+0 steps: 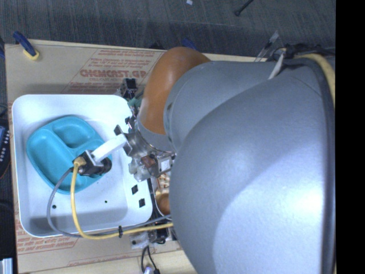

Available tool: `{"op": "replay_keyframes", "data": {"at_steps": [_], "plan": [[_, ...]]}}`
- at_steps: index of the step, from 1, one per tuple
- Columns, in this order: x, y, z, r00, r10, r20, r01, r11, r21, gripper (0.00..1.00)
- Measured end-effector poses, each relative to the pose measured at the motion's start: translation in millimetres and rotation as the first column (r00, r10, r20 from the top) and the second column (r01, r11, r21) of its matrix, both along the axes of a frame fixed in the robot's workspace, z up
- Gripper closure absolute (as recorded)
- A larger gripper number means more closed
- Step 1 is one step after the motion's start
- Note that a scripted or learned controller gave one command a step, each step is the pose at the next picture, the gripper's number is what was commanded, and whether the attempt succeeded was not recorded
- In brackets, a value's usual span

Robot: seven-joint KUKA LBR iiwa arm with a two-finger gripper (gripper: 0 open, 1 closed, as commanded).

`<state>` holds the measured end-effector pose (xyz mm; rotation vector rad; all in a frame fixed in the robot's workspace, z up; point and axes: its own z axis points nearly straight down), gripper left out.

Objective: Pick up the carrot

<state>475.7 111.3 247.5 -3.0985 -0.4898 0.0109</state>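
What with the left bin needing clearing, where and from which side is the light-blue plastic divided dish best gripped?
Probably the raised rim on the view's left, from above, fingers astride it. The light-blue plastic divided dish lies flat, open side up, in the left white bin; its body looks too wide, and a gap separates that rim from the bin wall.

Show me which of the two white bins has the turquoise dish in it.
The bin on the view's left, the one lying in the open beside the grey arm rather than under it. The turquoise dish sits in its left half.
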Motion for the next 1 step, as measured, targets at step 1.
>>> {"op": "replay_keyframes", "data": {"at_steps": [1], "plan": [[-1.7, -7.1, -93.4, 0.903, 0.430, -0.005, -0.430, 0.903, 0.005, 1.00]]}}
